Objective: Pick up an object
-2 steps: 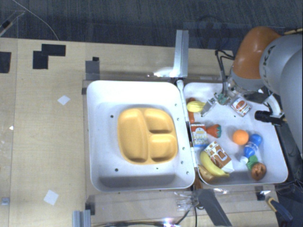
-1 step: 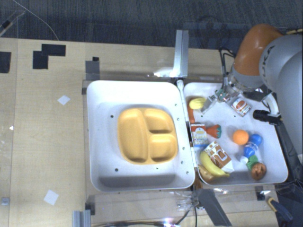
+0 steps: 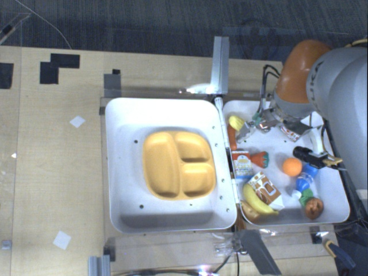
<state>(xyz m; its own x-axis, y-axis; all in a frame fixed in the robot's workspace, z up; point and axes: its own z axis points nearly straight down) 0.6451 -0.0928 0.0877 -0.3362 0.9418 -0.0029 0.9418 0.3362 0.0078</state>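
Grey pincer (image 3: 257,125) hovers over the crowded right bin (image 3: 339,211) (finger state cannot be told); descending here risks snagging the yellow fruit (image 3: 236,122) or bin wall.

You are looking at a pale wooden bench (image 3: 52,171) with two shallow white bins side by side: the left bin (image 3: 118,171) and, touching it, the right bin (image 3: 336,209). On the bare wood to the left you can see black tape shapes (image 3: 57,66) at the far side. Small pale square markers (image 3: 77,121) lie nearer you.
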